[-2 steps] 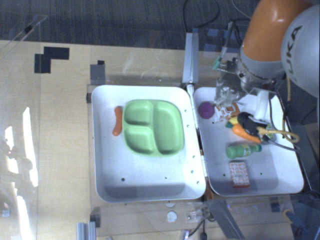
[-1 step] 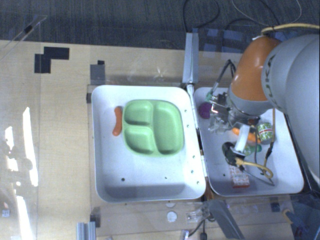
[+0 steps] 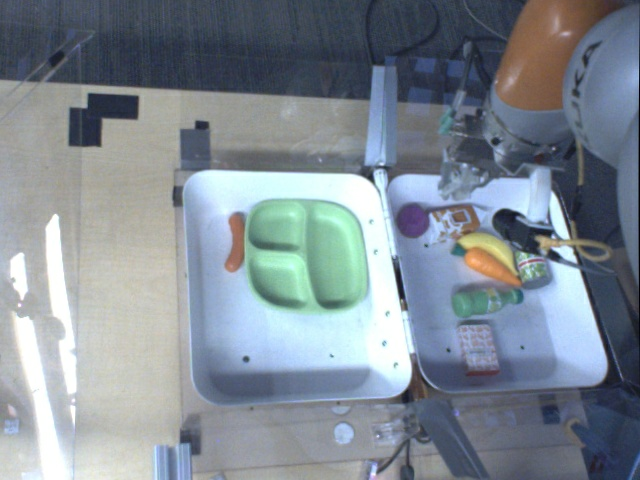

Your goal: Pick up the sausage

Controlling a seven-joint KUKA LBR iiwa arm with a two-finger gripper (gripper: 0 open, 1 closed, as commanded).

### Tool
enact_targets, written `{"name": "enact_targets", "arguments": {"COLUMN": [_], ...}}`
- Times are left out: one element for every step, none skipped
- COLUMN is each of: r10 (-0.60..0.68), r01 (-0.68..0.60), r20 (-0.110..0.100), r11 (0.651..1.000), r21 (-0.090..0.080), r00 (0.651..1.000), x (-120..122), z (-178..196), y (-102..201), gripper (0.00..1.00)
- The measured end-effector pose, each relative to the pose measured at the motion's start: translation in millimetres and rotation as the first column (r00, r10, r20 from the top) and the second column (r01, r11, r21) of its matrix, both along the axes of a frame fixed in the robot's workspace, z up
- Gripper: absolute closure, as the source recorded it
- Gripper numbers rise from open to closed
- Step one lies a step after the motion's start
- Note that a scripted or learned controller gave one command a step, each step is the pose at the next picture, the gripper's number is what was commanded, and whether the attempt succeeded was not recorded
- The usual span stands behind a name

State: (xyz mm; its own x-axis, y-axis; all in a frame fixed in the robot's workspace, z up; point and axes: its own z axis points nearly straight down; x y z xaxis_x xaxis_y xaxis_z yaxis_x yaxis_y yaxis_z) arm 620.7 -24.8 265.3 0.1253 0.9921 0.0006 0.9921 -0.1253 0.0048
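Sausage (image 3: pixel 235 242) lies at nine o'clock of the green tray (image 3: pixel 306 253), just beside it, lengthwise in the left bin (image 3: pixel 300 378). Tool (image 3: pixel 462 180) hangs over the right bin's (image 3: pixel 560 363) twelve o'clock edge, well apart; whether apart or together I cannot tell. It should cross over and pinch across the sausage's short width, clear of the tray rim.

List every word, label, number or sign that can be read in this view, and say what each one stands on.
None can be read.
Small packet by the purple ball: print too blurred to read.
Red-and-white box: pattern, no legible letters.
Green bottle: label too small to read.
Small can beside the carrot: label blurred.
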Motion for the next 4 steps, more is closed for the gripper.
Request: {"name": "enact_targets", "arguments": {"r10": [-0.238,0.356,0.366,0.422], "r01": [0.238,-0.356,-0.366,-0.422], "r20": [-0.003,0.003,0.004,0.003], "r11": [0.971,0.935,0.930,0.906], "r21": [0.000,-0.003,-0.004,-0.005], "r00": [0.971,0.935,0.930,0.906], "x": [-8.9,49.5,38.8,50.1], "z": [-81.0,-78.6,-177.3,-132.5], "y": [-19.0,-11.6,-72.5,-101.7], "gripper": [1.00,1.00,1.00,1.00]}}
